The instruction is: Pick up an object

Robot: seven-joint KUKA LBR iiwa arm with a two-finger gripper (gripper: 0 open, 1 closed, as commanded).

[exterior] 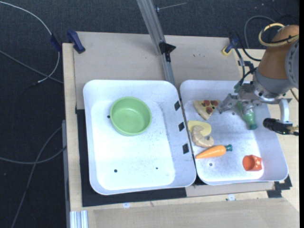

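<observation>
Gripper (244,103), over the right bin (280,175): finger state cannot be told, and a green bottle (249,118) lies just beneath. A sound grasp probably needs the fingers squarely astride the bottle. Counts: one bottle, one pizza slice (205,108), one carrot (212,151), one red piece (252,163); one green bowl (130,116), left bin (95,175).

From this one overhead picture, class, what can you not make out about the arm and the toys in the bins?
- Jaws: whether open or shut; the wrist above hides them.
- Green bottle: its upper part lies under the gripper, so whether it is gripped is unclear.
- Arm: cut off by the right edge.
- Pale curved toy beside the carrot: too small to identify.
</observation>
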